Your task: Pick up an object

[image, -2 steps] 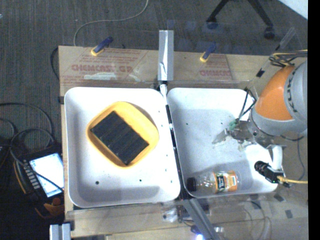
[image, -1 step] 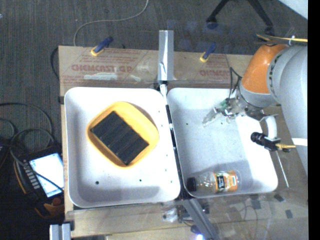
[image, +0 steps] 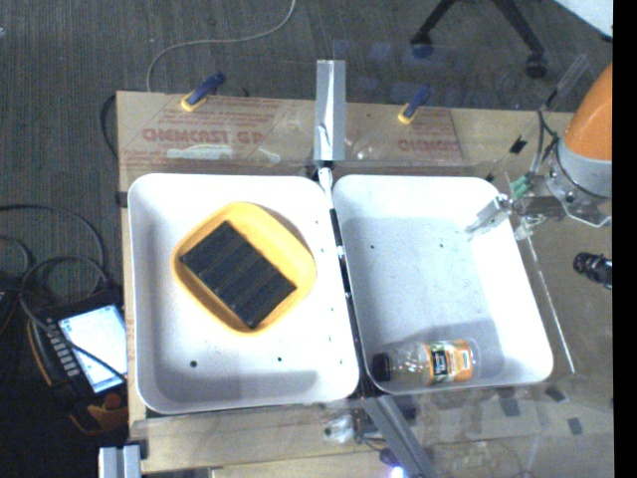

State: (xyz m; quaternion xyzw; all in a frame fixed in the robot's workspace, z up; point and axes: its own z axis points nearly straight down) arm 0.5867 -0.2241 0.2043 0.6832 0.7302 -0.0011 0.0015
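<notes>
Bench board (image: 199,135) reads "CHEMCAST GP"; orange-labelled bottle (image: 426,360) in right bin (image: 418,227); gripper (image: 495,215) state unclear.

My arm (image: 594,132) is cut off by the frame edge at three o'clock, and my end effector (image: 495,213) is too blurred to read

I see the bench (image: 229,132), brown board with red print, carrying two white bins, left (image: 149,297) and right (image: 518,297), touching side by side.
</notes>
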